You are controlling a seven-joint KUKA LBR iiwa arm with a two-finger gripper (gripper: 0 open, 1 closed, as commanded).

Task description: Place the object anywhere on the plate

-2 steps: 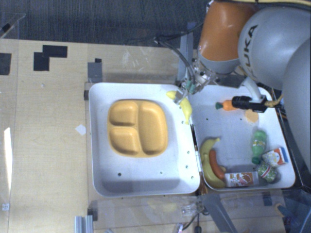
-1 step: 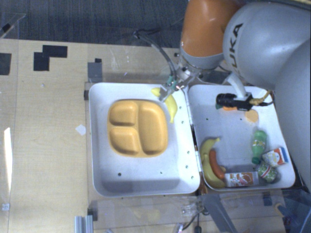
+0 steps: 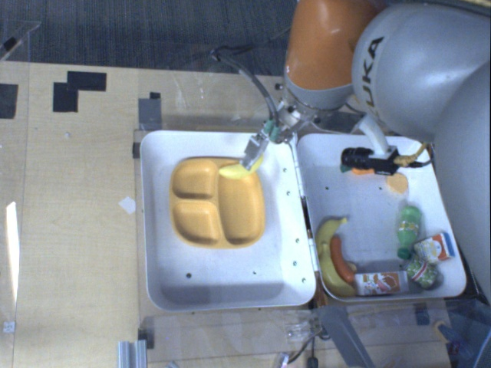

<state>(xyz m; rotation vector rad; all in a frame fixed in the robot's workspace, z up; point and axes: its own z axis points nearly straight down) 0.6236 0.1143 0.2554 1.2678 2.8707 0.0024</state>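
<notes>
Gripper [image 3: 253, 159] sat low over top edge of yellow plate [image 3: 219, 202] in left bin [image 3: 157, 228], closed on small pale-yellow object [image 3: 234, 172] — object appeared pinched at fingertips, touching plate's large compartment near rim. Step judged: placement, release not yet done. Next move called for opening, lifting straight up. Right bin [image 3: 368, 205] held banana [image 3: 328, 244], sausage [image 3: 342, 257], bottle [image 3: 408, 232] — well apart.

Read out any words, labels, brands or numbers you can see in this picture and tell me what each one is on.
"UKA": black letters on the grey arm, the end of the brand name, its first letter cut off.
Small carton in the right bin: printing too blurred to read.
Flat packet in that bin: label too blurred to read.
</notes>
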